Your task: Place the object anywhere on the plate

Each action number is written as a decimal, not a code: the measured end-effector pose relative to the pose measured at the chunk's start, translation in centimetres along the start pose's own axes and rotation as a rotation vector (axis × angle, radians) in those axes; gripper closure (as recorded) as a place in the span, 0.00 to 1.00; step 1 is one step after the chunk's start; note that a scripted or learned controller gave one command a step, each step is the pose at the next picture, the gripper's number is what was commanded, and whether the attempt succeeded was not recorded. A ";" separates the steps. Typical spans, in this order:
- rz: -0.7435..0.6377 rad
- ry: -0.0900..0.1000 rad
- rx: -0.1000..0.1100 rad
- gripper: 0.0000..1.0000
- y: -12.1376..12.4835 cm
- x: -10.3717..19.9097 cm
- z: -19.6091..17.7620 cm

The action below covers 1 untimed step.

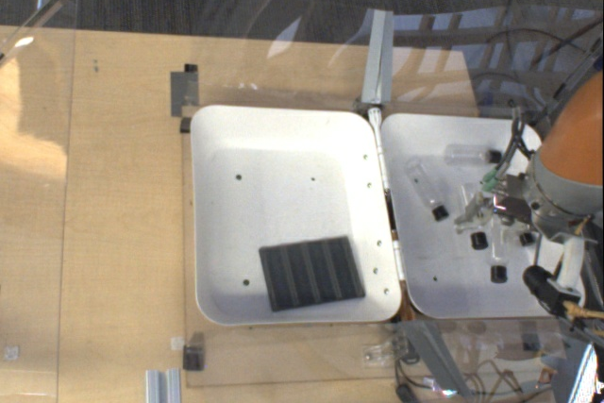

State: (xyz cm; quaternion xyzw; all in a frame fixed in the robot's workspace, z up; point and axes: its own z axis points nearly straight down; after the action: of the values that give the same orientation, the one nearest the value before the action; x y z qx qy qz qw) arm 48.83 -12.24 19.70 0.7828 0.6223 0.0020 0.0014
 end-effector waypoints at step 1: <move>0.137 0.000 0.000 1.00 3.1 8.6 -6.9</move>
State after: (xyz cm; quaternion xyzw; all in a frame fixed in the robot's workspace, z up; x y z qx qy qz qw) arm 53.77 -4.57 26.67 0.8236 0.5672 0.0018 0.0012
